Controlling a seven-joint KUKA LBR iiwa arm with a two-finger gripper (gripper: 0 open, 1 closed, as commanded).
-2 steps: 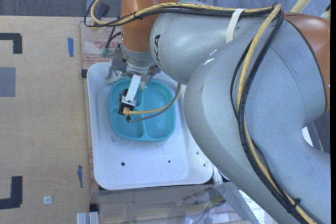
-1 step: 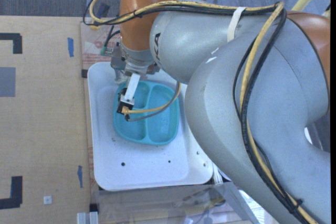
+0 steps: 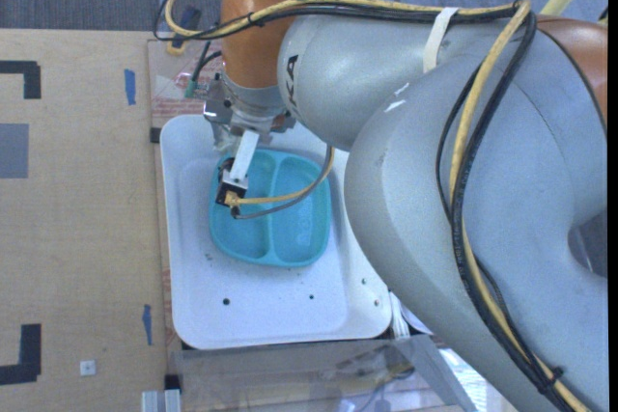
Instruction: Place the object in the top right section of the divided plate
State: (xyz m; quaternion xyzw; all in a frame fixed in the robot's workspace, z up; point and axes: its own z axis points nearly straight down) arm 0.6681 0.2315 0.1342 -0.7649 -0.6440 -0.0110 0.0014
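Closest to us, the grey arm [image 3: 463,169] covers much of the right-hand side, so we have no check on what goes on under it. That is the first hazard: a bad release could pass unseen. Under the orange band [image 3: 261,5] the gripper [image 3: 241,123] hangs over the upper left rim of the divided plate [image 3: 299,232]. We cannot tell whether it is wide, narrow or holding anything. We cannot tell where the object is either; if it is carried, the wrist hides it.

Below, the blue plate lies in the white bin [image 3: 261,314], with its right-hand sections bare. We judge the gripper to stand left of the top right section. A release from here would likely land the object in the wrong compartment, on a divider, or out on the bin floor. If the grasp has already failed, the placing move would deliver nothing. Coming down too low risks striking the rim, and the plate looks light enough to slide or tip.

Beyond the bin, the brown surface [image 3: 77,207] offers nothing to stop an object that rolls away.
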